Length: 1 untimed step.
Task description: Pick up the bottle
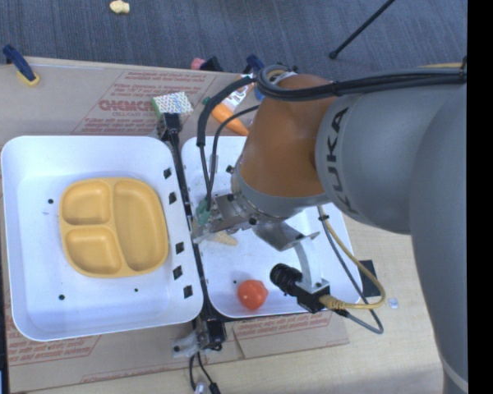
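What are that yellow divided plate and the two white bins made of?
The yellow plate looks like moulded plastic, matte, with soft rounded compartment edges. The white bins seem to be thin formed plastic, smooth and slightly glossy with rounded corners. Neither can be confirmed by sight alone.

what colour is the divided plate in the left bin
Yellow; the divided plate shows in the camera view.

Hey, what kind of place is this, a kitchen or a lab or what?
Most likely a robotics lab test bench: a KUKA arm reaches over two white bins, clamps pin down cardboard sheeting, and a yellow divided plate serves as a prop.
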Each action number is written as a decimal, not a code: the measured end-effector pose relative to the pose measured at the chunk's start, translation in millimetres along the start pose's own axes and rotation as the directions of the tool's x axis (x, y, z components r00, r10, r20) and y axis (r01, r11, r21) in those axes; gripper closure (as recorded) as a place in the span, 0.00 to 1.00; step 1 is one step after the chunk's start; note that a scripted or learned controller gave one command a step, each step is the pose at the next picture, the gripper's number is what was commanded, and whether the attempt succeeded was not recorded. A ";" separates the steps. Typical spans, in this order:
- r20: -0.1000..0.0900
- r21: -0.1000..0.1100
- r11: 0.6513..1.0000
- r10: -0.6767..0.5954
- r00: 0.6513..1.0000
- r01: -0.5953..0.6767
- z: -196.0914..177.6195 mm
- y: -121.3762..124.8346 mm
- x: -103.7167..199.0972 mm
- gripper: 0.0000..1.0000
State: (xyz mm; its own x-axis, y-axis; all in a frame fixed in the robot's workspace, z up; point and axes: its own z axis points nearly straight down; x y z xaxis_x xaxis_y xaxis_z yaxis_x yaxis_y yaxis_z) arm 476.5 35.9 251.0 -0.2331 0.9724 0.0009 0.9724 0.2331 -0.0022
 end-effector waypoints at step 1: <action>-0.001 0.003 0.983 -0.182 0.983 0.182 60.0 1.9 11.4 1.00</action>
State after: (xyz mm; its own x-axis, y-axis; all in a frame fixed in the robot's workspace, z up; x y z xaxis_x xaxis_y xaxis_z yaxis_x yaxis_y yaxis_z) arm 475.5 47.4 191.0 -0.4060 0.9139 0.0020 0.9139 0.4060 -0.0048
